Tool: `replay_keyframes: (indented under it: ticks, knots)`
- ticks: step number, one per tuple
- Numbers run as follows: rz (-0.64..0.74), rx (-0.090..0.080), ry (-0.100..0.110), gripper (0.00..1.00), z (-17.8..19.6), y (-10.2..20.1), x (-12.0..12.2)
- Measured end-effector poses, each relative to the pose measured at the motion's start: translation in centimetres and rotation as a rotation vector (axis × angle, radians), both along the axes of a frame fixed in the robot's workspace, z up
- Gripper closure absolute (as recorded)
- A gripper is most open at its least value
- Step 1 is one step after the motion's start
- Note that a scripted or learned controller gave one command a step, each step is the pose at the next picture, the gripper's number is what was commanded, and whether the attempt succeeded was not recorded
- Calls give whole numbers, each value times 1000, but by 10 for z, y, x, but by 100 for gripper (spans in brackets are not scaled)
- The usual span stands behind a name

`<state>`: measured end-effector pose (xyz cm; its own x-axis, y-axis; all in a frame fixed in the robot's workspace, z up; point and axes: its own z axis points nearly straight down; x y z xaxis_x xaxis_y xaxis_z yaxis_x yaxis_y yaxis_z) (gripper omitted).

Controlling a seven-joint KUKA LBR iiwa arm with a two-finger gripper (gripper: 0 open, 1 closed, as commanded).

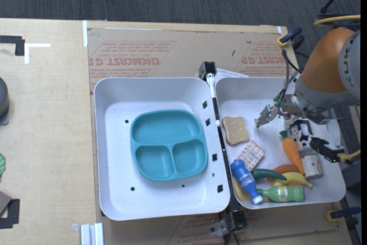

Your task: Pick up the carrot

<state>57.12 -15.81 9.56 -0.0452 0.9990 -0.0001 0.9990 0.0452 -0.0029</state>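
Observation:
The orange carrot (292,154) lies in the right bin (246,94), near its right wall, pointing toward the pile at the front. My gripper (274,116) hangs over the same bin, up and to the left of the carrot and apart from it. Nothing shows held in the gripper. The grey arm with its orange band (328,63) comes in from the right above the bin's far right corner.
Bread slice (235,129), a snack packet (250,155), a blue bottle (246,181), a green bottle (282,194), a banana (293,179) and a small can (311,166) crowd the right bin's front. A teal divided plate (169,144) sits in the left bin (114,117).

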Motion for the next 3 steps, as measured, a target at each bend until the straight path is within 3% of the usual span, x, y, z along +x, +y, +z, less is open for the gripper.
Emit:
replay_keyframes:
  ticks: [1,2,3]
  knots:
    - [-184,47,-14,0,2,-19,-36]
    - [-43,20,-17,0,0,-13,-68]
    - [-50,10,-18,100,9,-18,-68]
